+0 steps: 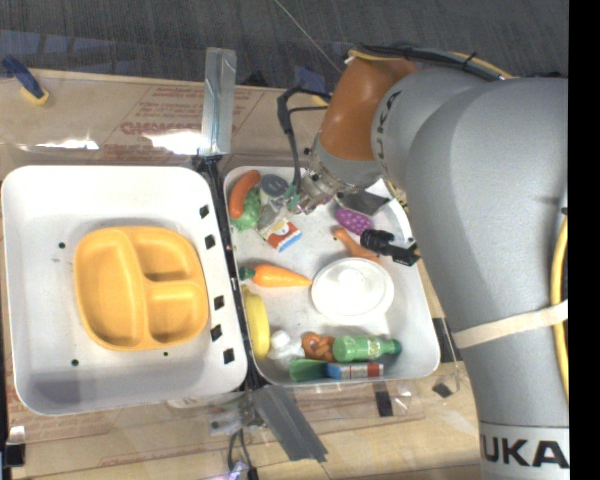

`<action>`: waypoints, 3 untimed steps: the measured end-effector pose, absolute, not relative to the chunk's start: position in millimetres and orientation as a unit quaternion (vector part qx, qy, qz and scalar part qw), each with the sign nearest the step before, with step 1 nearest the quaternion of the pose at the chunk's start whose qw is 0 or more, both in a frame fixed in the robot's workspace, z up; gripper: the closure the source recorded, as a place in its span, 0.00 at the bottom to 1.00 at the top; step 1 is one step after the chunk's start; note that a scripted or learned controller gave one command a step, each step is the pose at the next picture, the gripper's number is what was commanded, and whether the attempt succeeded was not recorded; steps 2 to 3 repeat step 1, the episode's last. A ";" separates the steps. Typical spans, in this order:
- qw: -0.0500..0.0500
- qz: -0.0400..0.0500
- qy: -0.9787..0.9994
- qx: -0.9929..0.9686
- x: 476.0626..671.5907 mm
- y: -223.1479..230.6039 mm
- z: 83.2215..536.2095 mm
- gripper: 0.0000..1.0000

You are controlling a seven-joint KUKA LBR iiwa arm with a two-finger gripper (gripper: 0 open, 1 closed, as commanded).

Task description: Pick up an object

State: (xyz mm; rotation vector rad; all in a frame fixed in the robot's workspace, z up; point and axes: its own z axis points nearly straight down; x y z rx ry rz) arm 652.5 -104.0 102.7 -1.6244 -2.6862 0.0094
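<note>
Entry, taken from the bench side, with the white bowl point(352, 288) as the landmark.

- Right bin point(420, 313): holds the bowl and a jumble of toy food around it.
- Carrot point(273, 276): just left of the bowl, lying flat, apart from it.
- Banana point(257, 325): lower left of the bowl, against the bin's left wall.
- Green bottle point(365, 348): just below the bowl, on its side, with a marker-like stick point(355, 371) beneath it.
- Small packet with red and white print point(281, 235): up and left of the bowl. Print too small to read.
- Gripper point(302, 200): up and left of the bowl, low over the cluster at the bin's far end, next to a small can point(273, 188). Whether it is released or clenched cannot be told; nothing is plainly held.
- Yellow divided tray point(140, 286): far left of the bowl, in the left bin point(20, 268).

Handling note: the far cluster is crowded, so a grasp there probably wants one clear item, approached straight down, and lifted slowly.

Writing: "UKA" on the arm's base point(520, 453), lower right of the bowl; faint red print on the cardboard point(165, 108) above the left bin, unreadable.
</note>
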 end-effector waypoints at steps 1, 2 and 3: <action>-0.004 -0.001 -0.846 -0.533 658.9 -72.8 197.5 1.00; -0.004 -0.001 -0.846 -0.533 658.9 -72.8 197.5 1.00; -0.004 -0.001 -0.846 -0.533 658.9 -72.8 197.5 1.00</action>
